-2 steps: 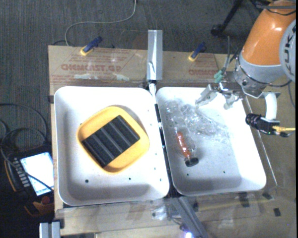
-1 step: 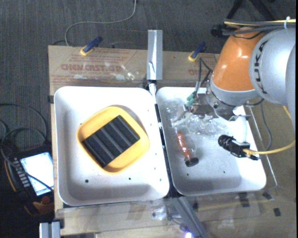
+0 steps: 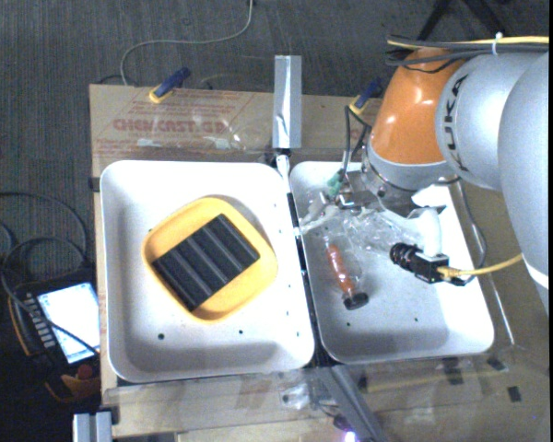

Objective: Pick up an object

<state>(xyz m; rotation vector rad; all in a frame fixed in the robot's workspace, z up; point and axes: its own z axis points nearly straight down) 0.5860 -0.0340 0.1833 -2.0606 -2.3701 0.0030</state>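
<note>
Bottle (image 3: 341, 270), clear plastic with orange inside and a dark cap, lying in right bin (image 3: 461, 330), cap toward 6 o'clock. Gripper (image 3: 355, 191) low at 12 o'clock of it, near crumpled clear wrap (image 3: 373, 228); grip state impossible to tell, hidden under the wrist. Yellow tray with black ribbed pad (image 3: 210, 258) resting in left bin (image 3: 129, 339). Possible trouble: catching only slippery wrap, or bottle rolling away sideways when touched.
</note>
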